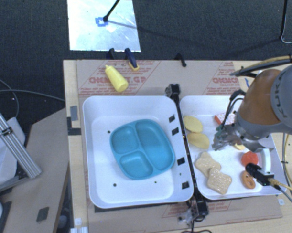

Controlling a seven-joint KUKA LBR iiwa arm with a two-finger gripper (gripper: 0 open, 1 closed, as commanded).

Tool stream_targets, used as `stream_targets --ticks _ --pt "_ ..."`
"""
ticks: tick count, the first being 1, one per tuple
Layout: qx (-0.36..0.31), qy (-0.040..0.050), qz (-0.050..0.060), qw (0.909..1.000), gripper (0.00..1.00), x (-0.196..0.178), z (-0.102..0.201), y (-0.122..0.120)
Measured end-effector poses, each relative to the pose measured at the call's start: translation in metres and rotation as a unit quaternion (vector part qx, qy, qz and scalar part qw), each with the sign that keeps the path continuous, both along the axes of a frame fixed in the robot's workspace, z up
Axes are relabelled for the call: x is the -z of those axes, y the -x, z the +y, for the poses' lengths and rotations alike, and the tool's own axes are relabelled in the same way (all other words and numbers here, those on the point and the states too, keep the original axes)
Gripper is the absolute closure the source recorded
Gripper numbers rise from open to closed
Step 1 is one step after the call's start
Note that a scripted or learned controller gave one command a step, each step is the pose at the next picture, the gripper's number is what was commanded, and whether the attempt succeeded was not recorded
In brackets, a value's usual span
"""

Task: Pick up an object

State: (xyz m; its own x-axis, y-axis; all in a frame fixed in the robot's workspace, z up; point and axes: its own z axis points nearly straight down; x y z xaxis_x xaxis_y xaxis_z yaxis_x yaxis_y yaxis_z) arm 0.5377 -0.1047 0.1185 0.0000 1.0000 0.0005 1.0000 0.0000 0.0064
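1. Two tan crackers lie at the near edge of the right bin, touching each other; a small brown pretzel-like piece and a red tomato-like piece sit further right.
2. The gripper hangs low over the right bin, just beside a yellow chip; whether its jaws are wide or narrow I cannot tell.
3. A second yellow chip lies just beyond.
4. The left bin holds a blue divided plate.
5. A yellow bottle lies behind the bins on the cardboard.
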Motion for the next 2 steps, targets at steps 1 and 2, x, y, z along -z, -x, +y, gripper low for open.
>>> stream_targets --ticks 1,2 --pt "0.0 -0.0001 -0.001 1.0 1.0 -0.01 0.0 -0.001" --pt "0.0 -0.0005 -0.002 1.0 1.0 -0.021 0.0 -0.002"
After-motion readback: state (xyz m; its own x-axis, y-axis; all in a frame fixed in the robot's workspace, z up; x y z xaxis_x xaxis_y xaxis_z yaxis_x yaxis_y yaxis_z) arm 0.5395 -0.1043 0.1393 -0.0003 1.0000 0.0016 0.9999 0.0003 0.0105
